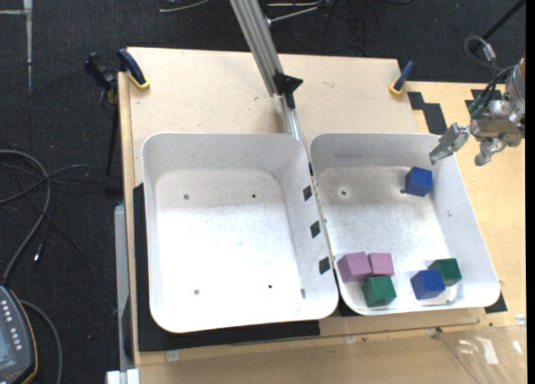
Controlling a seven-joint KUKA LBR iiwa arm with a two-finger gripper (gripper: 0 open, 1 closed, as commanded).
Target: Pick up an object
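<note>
Surface: wooden surface (217,98) on dark floor, cables around; carries two white bins side by side.
Left bin (167,156): bare white floor, a few dark specks.
Right bin (468,232): six blocks.
Blue block (419,181): alone near the far wall.
Pink blocks (364,264): two touching, front; green block (379,290) just below.
Front right: blue block (427,284) touching green block (446,270).
Gripper (470,146): fingers spread apart, nothing between them, over the right bin's far right rim, near the lone blue block.

One fixed overhead view, slanting down on both bins (226,144).
</note>
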